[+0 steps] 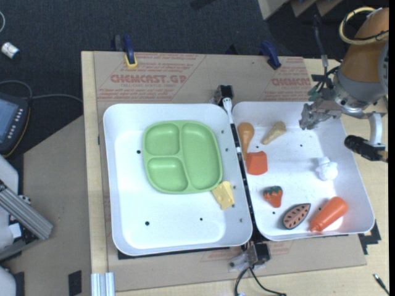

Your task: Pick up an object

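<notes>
Two shallow white plastic bins point(123, 165), smooth with a soft sheen. In the left one, a pale green divided plastic plate point(183, 156), matt. Lower right, a glossy orange plastic carrot point(328, 214). Beneath them, a dull tan board tabletop point(179, 79) with red print.

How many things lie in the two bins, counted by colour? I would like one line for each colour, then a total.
Green: 1, divided plate
Yellow or tan: 3, cheese piece, wedge, pear-like piece
Orange or red: 3, block, carrot, strawberry
White: 1, small lump
Brown: 1, oval slice
Total: 9
</notes>
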{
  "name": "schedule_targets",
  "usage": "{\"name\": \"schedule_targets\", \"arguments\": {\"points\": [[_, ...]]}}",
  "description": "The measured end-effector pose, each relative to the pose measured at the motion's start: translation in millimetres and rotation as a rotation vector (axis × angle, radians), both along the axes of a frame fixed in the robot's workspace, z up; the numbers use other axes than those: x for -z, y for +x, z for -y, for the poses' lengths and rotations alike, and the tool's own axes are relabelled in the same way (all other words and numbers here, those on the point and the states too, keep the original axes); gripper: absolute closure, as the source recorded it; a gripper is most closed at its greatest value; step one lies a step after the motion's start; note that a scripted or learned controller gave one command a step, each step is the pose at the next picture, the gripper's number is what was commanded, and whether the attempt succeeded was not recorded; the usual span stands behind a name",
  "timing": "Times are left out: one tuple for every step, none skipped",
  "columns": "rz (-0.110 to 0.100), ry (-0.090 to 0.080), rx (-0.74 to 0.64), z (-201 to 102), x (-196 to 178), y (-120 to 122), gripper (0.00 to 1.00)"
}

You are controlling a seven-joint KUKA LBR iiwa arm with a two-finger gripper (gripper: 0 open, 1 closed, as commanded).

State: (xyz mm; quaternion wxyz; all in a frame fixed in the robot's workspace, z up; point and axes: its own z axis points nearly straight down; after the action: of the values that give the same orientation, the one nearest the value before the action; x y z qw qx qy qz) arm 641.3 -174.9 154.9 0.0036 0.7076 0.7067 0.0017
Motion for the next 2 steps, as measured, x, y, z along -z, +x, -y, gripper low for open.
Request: {"name": "schedule_targets", "arguments": {"points": [[0.000, 0.000, -0.002, -3.3, -44.6, 0.8, 1.00], [-0.001, 0.000, -0.002, -3.0, -72.5, 2.0, 1.00]]}}
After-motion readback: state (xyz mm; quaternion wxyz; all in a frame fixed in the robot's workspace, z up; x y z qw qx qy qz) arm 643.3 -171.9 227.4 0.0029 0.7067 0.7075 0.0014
